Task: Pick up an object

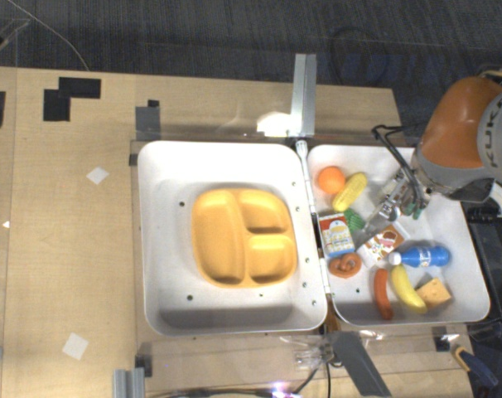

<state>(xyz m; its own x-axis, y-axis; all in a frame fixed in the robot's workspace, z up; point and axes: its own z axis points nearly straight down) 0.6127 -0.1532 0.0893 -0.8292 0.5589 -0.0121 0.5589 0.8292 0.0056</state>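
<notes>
The right bin (480, 298) holds several toy foods: an orange (330, 178), a yellow corn cob (349, 191), a small printed carton (336, 235), a brown pretzel (345, 264), a red sausage (383, 293), a banana (406, 288), a cheese wedge (436, 292), a white bottle with a blue cap (421, 257) and a small snack packet (382, 244). My gripper (383, 213) hangs low over the middle of this bin. It is just right of the corn and above the snack packet. Nothing can be seen held in it.
The left bin (164, 222) holds a yellow divided tray (241, 235) in its middle. A metal post (304, 94) stands behind the seam between the bins. The grey and orange arm (458, 139) covers the right bin's far right corner.
</notes>
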